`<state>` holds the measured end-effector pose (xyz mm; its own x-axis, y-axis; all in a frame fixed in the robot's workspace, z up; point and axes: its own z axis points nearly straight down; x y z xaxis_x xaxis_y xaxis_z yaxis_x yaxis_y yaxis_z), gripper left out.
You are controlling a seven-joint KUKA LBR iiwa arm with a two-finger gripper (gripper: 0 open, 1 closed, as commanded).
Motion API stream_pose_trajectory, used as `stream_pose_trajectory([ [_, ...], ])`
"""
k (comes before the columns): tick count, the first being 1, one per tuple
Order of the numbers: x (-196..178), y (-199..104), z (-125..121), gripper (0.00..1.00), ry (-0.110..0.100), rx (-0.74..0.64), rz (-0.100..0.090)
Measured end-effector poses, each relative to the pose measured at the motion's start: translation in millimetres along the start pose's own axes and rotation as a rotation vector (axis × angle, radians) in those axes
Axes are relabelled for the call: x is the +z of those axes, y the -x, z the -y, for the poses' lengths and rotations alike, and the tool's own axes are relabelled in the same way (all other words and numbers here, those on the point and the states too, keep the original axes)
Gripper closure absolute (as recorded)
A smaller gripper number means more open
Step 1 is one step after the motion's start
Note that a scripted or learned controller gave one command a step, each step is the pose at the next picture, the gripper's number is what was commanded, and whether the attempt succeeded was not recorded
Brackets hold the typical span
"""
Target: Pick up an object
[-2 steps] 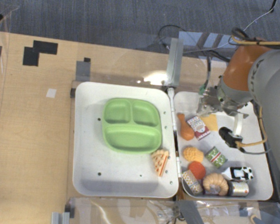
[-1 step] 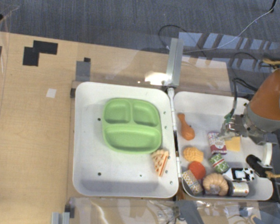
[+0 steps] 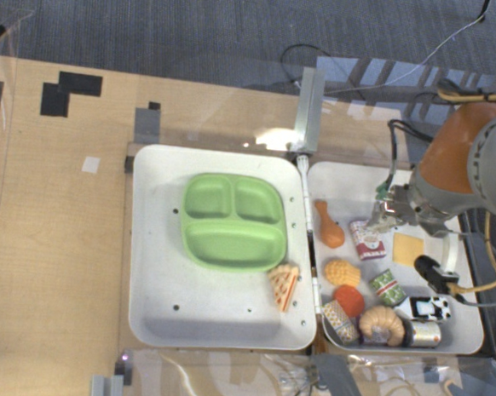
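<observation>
the grey arm with its orange band comes in from 3 o'clock and hangs its two-finger gripper (image 3: 385, 214) low over the right shallow white bin (image 3: 472, 343), just above a small red-and-white carton (image 3: 368, 241). whether the fingers are open or closed i cannot tell; nothing shows between them.

the likely pick is that carton, lying near the bin's middle. an orange toy drumstick (image 3: 330, 226) sits at its 9 o'clock, a flat yellow cheese slice (image 3: 407, 247) at 3 o'clock, an orange ridged ball (image 3: 342, 272) at 7 o'clock and a small green-labelled can (image 3: 387, 287) at 5 o'clock. room around it is tight.

the left white bin (image 3: 149, 313) holds a green divided plastic plate (image 3: 232, 220) and, at the plate's 5 o'clock, a toy pizza slice (image 3: 284, 284) close to the dividing wall.
</observation>
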<state>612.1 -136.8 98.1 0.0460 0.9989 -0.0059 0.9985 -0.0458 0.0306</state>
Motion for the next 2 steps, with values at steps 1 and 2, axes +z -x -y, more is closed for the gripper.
stream_pose_trajectory([
  [1,0.2,1.7,0.5,0.0,-0.001,0.003,0.001],
  [2,-0.4,-46.5,44.1,0.0,0.0,-0.032,-0.003],
])
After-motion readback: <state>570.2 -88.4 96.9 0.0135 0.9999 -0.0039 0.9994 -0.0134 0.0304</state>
